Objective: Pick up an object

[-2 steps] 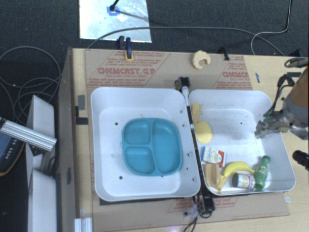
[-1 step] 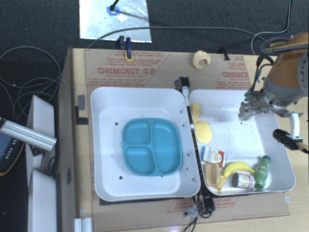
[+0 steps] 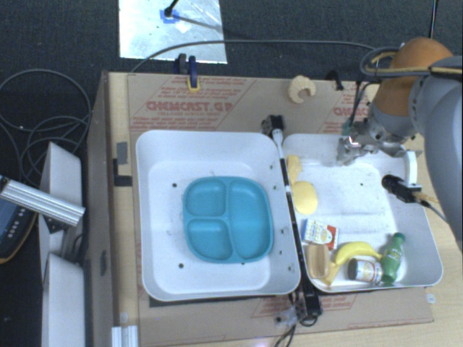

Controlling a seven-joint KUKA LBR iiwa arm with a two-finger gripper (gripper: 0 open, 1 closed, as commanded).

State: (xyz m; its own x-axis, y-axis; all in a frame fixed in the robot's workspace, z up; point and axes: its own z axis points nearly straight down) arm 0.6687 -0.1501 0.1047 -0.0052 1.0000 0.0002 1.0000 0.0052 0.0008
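"CHEMCAST" board (image 3: 189,107) under bins, gripper (image 3: 349,147) over right bin (image 3: 427,255), jaws' state unclear

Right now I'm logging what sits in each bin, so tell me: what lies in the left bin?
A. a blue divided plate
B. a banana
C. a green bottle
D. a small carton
A: the blue divided plate lies flat in the left bin, while the banana, green bottle and small carton sit in the right bin.
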